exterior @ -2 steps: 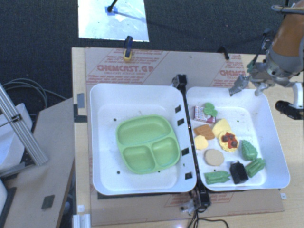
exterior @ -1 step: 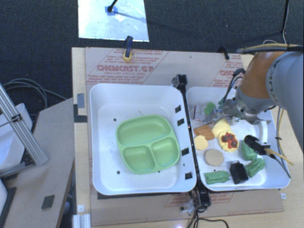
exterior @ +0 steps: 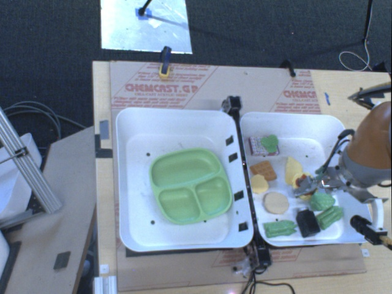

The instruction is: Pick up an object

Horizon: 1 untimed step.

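The grey arm's two-finger gripper (exterior: 306, 187) hangs low in the right-hand shallow white bin (exterior: 331, 126), its tips (too small and blurred to judge how far apart the jaws stand, or whether they grip anything) beside a yellow wedge-shaped piece (exterior: 293, 169) and a green leafy toy (exterior: 323, 199). Nearby lie a round cream disc (exterior: 276, 203) and a black block (exterior: 307, 222). The left white bin (exterior: 131, 164) holds a pale green divided plastic tray (exterior: 190, 186).
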### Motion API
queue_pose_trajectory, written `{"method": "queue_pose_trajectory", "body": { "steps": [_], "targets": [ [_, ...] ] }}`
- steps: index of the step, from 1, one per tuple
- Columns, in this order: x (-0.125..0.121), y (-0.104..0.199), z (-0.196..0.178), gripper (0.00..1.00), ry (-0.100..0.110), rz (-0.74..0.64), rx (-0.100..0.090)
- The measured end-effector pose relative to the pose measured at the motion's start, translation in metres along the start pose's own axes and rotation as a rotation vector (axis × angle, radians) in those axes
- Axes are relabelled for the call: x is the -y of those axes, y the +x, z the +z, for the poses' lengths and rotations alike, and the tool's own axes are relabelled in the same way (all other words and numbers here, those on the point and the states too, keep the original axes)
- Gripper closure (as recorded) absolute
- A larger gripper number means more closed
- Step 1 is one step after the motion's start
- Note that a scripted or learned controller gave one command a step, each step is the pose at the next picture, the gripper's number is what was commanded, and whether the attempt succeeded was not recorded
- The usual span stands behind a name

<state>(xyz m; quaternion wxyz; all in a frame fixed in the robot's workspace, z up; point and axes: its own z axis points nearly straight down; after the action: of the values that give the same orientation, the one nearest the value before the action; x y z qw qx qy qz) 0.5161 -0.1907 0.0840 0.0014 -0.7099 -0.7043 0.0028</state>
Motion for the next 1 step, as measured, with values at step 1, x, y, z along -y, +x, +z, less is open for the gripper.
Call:
{"method": "queue_pose_trajectory", "body": {
  "steps": [1],
  "targets": [
    [0.0027,0.0704,-0.0003,0.00,-0.006,-0.016,-0.006]
  ]
}}
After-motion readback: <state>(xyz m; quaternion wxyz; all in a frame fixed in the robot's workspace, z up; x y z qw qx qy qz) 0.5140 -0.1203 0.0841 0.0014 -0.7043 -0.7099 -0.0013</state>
